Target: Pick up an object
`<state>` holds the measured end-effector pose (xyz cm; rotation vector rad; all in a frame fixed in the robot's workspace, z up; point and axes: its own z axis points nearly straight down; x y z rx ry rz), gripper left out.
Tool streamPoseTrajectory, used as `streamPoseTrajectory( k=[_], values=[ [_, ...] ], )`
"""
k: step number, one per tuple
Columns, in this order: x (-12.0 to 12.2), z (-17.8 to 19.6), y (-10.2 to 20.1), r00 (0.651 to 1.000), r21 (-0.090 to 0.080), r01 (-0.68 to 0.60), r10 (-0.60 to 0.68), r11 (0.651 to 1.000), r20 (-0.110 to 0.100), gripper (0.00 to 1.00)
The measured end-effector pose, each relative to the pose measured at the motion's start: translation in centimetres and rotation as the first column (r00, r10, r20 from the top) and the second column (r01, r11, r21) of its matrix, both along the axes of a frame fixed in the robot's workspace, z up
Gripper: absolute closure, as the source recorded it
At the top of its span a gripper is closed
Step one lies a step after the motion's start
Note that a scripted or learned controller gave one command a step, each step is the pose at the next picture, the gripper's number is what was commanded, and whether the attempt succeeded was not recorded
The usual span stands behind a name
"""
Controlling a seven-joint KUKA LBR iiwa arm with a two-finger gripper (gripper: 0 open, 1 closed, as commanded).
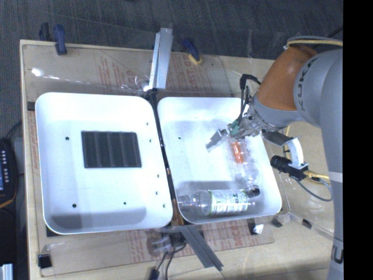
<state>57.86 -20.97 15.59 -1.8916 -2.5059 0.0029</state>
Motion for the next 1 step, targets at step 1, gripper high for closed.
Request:
streamPoseTrajectory(
  k=[1],
  values=[
    [-1.38, 1.23, -0.01, 1.000, 0.001, 0.017, -0.017, 1.000, -0.002, 0.00]
  ],
)
